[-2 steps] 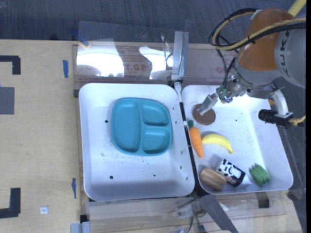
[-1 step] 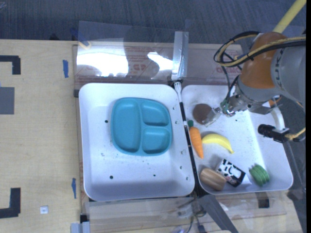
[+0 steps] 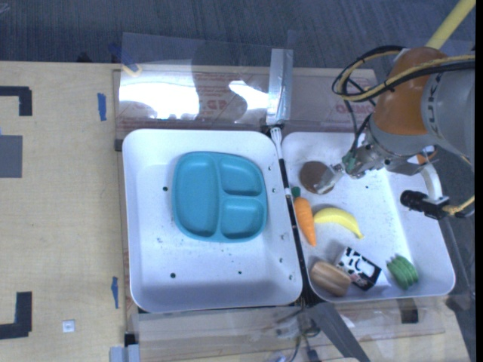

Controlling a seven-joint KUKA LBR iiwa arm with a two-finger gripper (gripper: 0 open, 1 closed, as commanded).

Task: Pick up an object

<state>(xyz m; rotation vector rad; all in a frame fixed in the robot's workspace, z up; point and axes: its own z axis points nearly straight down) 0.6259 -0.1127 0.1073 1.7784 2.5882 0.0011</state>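
So the arm comes in from the right and the tool (image 3: 349,164) sits low over the far end of the right bin (image 3: 430,277), right up against a brown round thing (image 3: 317,176), maybe a cup or ball. Can't tell whether it's touching it, or what state the tool is in.

Everything else sits nearer in that bin: a carrot (image 3: 304,221) along the left wall, a banana (image 3: 339,220) beside it, then a tan block (image 3: 330,277), a black-and-white thing (image 3: 358,267) and a green piece (image 3: 402,270) along the near edge. The left bin (image 3: 143,225) holds a blue divided plate (image 3: 220,195).

My guess is it's going for the brown one, since that's closest and has space around it.
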